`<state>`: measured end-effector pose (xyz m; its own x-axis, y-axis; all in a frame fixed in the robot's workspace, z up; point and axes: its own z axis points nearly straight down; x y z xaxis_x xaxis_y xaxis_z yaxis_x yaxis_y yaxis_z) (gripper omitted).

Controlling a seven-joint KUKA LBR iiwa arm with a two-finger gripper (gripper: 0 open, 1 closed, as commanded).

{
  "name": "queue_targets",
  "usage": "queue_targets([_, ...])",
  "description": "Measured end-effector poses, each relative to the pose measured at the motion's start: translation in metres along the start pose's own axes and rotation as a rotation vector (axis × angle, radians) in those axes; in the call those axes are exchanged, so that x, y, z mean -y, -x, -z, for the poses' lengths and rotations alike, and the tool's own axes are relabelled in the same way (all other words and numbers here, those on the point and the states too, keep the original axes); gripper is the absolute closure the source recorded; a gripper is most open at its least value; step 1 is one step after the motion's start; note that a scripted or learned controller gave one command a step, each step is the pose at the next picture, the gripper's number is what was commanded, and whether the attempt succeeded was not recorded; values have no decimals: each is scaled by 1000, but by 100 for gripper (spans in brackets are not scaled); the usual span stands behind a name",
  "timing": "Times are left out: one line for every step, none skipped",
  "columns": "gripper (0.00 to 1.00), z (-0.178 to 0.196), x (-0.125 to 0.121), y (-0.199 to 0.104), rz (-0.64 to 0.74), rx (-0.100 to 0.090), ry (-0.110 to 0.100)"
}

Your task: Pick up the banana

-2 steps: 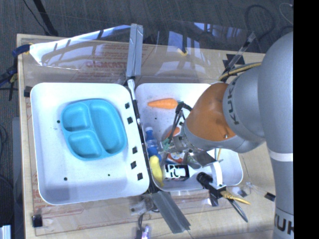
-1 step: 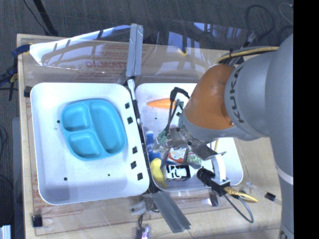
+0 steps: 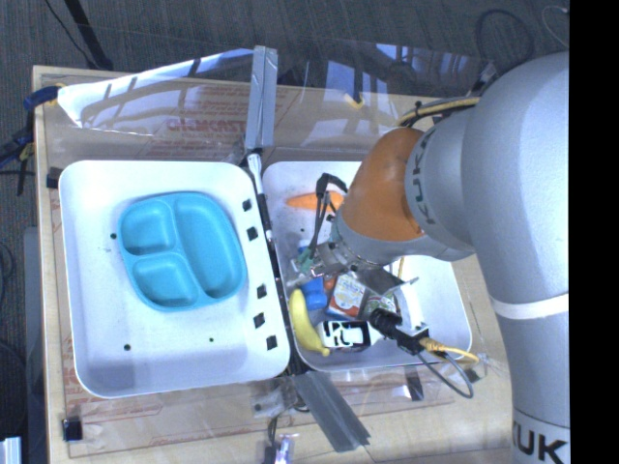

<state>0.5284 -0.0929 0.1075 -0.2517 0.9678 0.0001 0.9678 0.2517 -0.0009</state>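
Banana, yellow, curved [image 3: 306, 321], lies in right shallow white bin [image 3: 447, 288] at its left wall, near front corner, lengthwise along divider. Grey arm w/ orange band [image 3: 387, 196] reaches down into same bin; gripper [image 3: 334, 274] sits low over cluttered middle, just right of banana's upper end. Jaw state: cannot tell, hidden by wrist. Orange carrot-like item [image 3: 309, 201] at bin's back. Left white bin [image 3: 87, 288] holds blue three-compartment plastic tray [image 3: 182, 249].
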Motion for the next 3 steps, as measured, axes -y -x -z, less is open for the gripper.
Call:
queue_targets([0, -18, 51, -4, 52, 1, 1])
queue_targets([100, -12, 49, -4, 56, 1, 0])
queue_targets([100, 81, 0, -47, -367, 0, -3])
